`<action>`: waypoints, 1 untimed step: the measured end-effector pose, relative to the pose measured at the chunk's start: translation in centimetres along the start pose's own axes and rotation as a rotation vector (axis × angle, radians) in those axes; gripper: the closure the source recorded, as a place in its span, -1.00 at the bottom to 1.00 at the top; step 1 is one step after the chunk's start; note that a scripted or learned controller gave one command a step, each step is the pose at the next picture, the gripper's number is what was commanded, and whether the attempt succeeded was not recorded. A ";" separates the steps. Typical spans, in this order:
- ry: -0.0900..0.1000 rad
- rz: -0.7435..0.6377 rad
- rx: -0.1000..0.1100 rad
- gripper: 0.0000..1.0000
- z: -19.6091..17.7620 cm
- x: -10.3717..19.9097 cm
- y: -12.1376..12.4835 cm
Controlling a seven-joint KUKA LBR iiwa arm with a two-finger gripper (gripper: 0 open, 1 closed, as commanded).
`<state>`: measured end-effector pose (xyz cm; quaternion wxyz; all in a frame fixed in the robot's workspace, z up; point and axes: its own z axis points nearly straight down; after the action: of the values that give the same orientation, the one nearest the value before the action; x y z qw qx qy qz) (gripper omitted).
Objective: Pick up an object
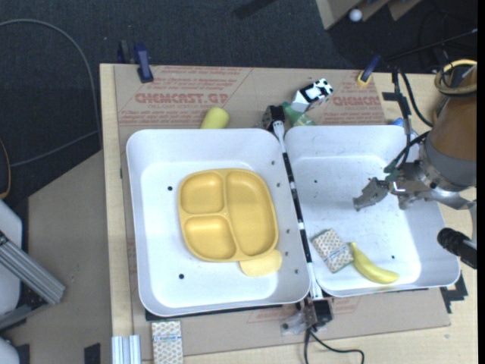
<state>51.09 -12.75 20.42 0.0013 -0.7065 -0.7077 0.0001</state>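
A cardboard-topped bench [114, 173] carries two shallow white bins over dark carpet. In the right bin [341, 146], a small yellow plastic banana [371, 266] lies by the near wall, touching a speckled tan square packet [331, 249] on its left. The grey two-finger gripper [371, 193] hangs above and behind the banana, apparently parted and gripping nothing. Descending between the two, it could nudge both aside.

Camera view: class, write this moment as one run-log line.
hand: over right bin, nothing held | banana, small packet: right bin, near front | yellow plate: left bin
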 end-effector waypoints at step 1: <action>-0.002 0.002 -0.006 -1.00 11.7 -0.8 -3.0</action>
<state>48.04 -13.50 8.69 -0.0015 -0.7072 -0.7070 -0.0012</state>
